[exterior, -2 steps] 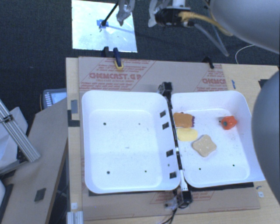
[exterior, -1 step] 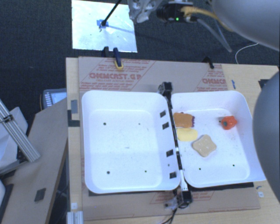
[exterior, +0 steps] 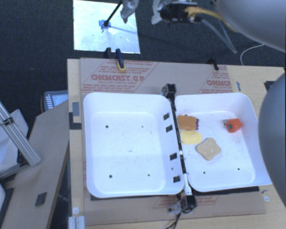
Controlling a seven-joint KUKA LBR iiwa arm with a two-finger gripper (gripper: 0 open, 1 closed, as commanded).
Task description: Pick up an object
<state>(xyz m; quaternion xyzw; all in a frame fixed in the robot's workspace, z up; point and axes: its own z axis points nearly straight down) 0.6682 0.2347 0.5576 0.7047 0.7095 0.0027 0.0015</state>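
Where the two shallow white plastic bins meet along their black-clipped divider (exterior: 175, 143), we take our bearings. Right of that divider lies the right bin (exterior: 248, 174), and in it we see four things. A flat orange-brown block with a purple edge (exterior: 187, 122) sits just beside the divider near its upper half. A pale yellow flat oval piece (exterior: 191, 137) lies just below that block and appears to touch it. A tan, toast-shaped piece (exterior: 208, 149) rests lower and further from the divider, close to the yellow oval. A small red-orange rounded object with a dark spot (exterior: 233, 125) sits well apart, toward the bin's far right wall. Left of the divider is the left bin (exterior: 129, 147). Far above the divider, beyond the cardboard sheet (exterior: 147, 76), the gripper (exterior: 143, 11) hangs at the top edge; whether its fingers are apart or together we cannot tell
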